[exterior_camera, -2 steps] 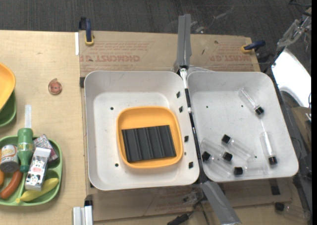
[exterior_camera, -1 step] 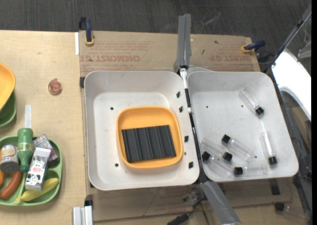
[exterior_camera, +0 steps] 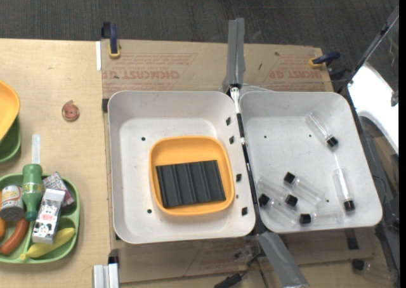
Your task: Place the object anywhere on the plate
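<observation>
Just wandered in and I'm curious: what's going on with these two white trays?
Nothing is being handled at this moment. The left bin holds an orange plate with a dark ribbed block lying on it. The right bin holds several clear vials with black caps, scattered mostly toward its near side. Off to the left on the bench, a green tray holds toy food.

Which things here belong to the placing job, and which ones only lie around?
For the job:
- orange plate in the left bin
- clear vials with black caps in the right bin
- dark ribbed block lying on the plate

Lying about:
- green tray of toy food
- yellow dish
- small pink disc
- clamps
</observation>
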Robot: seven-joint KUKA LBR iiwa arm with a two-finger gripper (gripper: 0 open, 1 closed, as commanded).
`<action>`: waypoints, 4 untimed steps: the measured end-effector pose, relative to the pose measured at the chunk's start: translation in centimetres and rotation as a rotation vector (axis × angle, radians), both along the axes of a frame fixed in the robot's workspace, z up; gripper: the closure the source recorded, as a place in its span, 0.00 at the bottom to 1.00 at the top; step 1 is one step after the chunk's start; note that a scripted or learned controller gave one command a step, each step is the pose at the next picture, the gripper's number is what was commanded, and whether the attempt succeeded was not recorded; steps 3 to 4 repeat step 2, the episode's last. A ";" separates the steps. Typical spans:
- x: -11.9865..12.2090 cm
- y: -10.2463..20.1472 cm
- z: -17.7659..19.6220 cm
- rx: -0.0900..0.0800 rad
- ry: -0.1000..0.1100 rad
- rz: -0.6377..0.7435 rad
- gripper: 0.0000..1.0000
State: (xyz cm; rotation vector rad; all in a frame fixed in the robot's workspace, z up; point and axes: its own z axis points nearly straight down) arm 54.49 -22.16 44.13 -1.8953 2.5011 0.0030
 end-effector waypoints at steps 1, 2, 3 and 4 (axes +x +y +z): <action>-6.6 0.0 -0.4 0.000 0.000 0.218 0.00; -6.6 0.0 0.0 -0.001 -0.002 0.596 0.00; -6.6 0.0 0.0 -0.001 -0.002 0.596 0.00; -6.6 0.0 0.0 -0.001 -0.002 0.596 0.00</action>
